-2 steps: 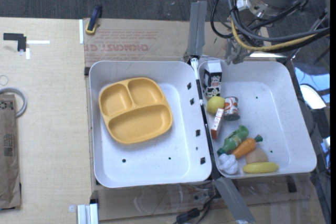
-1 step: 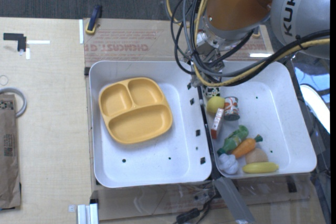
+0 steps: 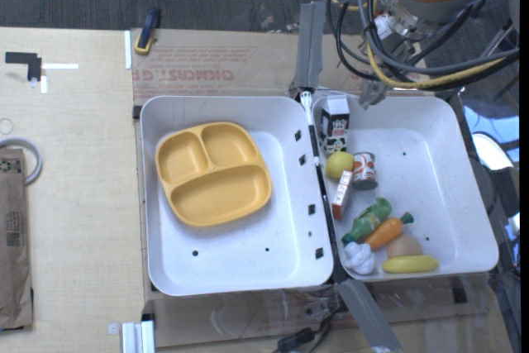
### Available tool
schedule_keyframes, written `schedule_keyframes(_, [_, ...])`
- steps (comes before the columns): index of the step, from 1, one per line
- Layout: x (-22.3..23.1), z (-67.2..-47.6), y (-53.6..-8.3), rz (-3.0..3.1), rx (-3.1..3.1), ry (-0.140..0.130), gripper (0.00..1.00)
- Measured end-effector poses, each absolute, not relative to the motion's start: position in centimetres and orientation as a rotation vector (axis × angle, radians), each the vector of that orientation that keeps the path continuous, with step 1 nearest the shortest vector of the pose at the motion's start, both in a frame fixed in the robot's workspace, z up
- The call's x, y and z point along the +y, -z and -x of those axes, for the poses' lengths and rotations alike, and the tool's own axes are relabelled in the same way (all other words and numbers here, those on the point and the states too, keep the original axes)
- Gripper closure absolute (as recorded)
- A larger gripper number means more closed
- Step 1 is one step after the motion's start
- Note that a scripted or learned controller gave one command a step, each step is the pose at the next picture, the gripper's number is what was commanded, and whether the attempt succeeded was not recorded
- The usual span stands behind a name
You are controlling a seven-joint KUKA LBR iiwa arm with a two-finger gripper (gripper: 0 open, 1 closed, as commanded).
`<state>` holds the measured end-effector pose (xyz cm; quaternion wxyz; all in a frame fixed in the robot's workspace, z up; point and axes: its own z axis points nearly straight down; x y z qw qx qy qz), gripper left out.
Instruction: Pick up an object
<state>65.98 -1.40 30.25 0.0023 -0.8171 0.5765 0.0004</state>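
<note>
- The gripper [image 3: 374, 93] hangs at the back edge of the right bin [image 3: 450, 178], under the big grey arm [image 3: 430, 0] with its orange band and a bunch of looping cables [image 3: 355, 4].
- I cannot tell if the gripper is open or closed. Nothing shows in its grip.
- The things to pick up all lie in the right bin, in front of the gripper and mostly by the wall between the two bins.
- Closest to the gripper is a small milk carton [image 3: 335, 124], just beside it toward the picture's left, standing in the bin's back corner.
- A bit farther forward from the gripper are a yellow ball-shaped fruit [image 3: 339, 165] and a red can [image 3: 364, 170], touching each other.
- A thin red and white packet [image 3: 341, 193] lies just past the fruit, along the middle wall.
- Farthest from the gripper, at the front of the bin, is a close pile: a green toy veggie [image 3: 369, 219], an orange carrot [image 3: 387, 232], a pale pink lump [image 3: 405, 245], a white bumpy thing [image 3: 359, 258] and a yellow banana [image 3: 411, 264].
- The pile is packed tight, so these things touch or lean on each other.
- The count: two bins, nine small things in the right bin, one of each kind.
- The left bin [image 3: 165, 260], well away from the gripper, has one yellow plate [image 3: 213, 174] with three parts.
- Outside the bins, far from the gripper, are one blue and yellow tool [image 3: 149, 31] on the cardboard and one brown paper bag [image 3: 12, 236] at the edge.
</note>
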Motion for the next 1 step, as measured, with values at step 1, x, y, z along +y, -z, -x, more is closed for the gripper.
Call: schedule_keyframes(1, [5.04, -65.55, -19.13, 2.934, 1.115, -0.004, 1.0])
